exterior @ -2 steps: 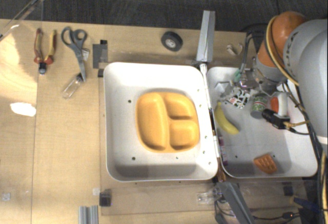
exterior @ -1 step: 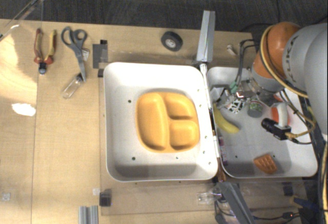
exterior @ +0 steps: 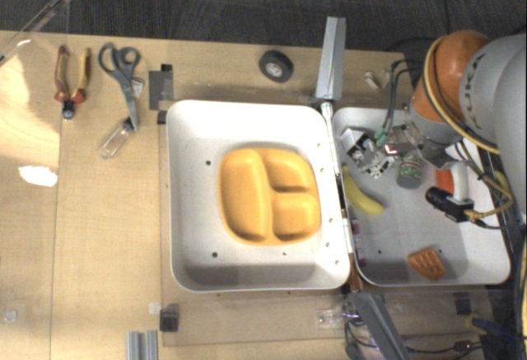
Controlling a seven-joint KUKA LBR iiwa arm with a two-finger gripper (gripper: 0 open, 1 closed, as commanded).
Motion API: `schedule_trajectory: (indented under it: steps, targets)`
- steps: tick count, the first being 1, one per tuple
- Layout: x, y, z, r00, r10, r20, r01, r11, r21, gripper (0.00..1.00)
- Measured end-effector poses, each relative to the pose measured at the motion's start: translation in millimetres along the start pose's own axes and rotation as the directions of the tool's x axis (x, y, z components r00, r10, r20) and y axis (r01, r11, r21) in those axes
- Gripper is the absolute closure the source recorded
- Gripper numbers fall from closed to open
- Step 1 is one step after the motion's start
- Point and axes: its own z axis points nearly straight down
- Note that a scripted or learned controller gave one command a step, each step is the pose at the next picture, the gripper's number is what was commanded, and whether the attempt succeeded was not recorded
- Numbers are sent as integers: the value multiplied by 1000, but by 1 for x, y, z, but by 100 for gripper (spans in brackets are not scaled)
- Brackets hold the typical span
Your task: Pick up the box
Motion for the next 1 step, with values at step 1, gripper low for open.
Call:
schedule_trajectory:
  steps: [1]
  targets:
    - [65, 45, -75, 948, 318, 2, -318, 947, 49, 100]
